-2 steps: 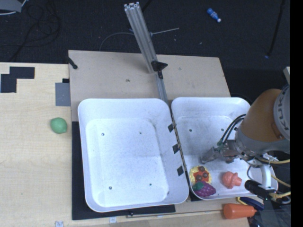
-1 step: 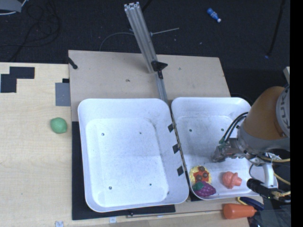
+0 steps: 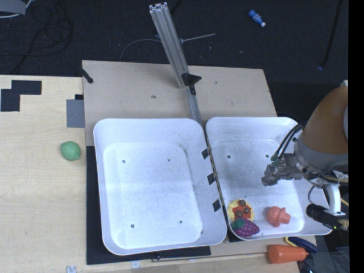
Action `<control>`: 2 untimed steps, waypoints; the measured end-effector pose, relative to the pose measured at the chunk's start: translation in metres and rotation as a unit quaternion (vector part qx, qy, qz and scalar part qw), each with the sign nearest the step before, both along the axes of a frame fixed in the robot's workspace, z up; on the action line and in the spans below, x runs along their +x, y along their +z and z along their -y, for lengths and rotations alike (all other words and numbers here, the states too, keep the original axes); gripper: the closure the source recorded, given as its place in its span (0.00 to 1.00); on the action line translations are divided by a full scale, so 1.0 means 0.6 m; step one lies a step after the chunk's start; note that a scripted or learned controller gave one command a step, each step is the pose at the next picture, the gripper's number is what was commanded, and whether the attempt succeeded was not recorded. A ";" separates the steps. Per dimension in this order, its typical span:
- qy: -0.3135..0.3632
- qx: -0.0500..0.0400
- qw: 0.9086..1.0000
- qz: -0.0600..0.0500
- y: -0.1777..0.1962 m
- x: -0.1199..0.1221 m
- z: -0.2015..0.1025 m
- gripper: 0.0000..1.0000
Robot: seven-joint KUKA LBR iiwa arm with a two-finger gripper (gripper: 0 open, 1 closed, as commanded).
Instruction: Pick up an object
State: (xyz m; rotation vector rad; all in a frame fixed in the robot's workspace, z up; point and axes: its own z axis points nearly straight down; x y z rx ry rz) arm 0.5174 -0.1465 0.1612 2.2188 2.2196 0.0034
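since the job is just "pick up an object", the nearest candidate looks like the small pink toy sitting in the right bin near its front edge, just below the gripper. can't tell if the fingers are spread or closed from this angle, too dark and small. nothing visibly held. the toy looks like light plastic or rubber, lumpy, probably a bit slick, so i'd pinch across its narrow middle. beside it sits a yellow and purple toy cluster, close enough to get bumped. a green ball sits well apart on the bench.
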 end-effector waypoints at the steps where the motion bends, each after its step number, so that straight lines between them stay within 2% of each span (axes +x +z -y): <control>1: -0.001 0.000 1.000 0.000 0.080 -0.003 0.016 1.00; 2: 0.000 0.000 1.000 0.000 0.166 -0.001 0.017 1.00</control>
